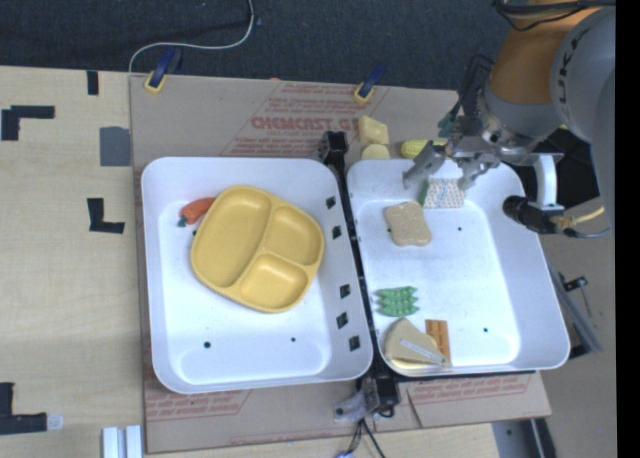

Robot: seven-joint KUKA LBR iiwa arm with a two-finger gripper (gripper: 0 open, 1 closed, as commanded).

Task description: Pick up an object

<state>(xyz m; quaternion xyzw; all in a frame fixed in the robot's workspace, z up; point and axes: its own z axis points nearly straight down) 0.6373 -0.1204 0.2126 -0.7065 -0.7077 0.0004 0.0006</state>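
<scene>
Two shallow white bins sit side by side; over the right bin (520,276), the open gripper (445,168) hangs above a pale speckled block (443,193).

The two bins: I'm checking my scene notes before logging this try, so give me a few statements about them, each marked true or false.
1. The yellow divided plate lies in the left bin. True.
2. The green pea pod lies in the left bin. False: it is in the right bin.
3. The gripper hangs over the right bin's far edge. True.
4. The orange carrot sits on the plate. False: it lies beside the plate, on the bin floor.
5. The tan bread slice lies in the right bin. True.
</scene>
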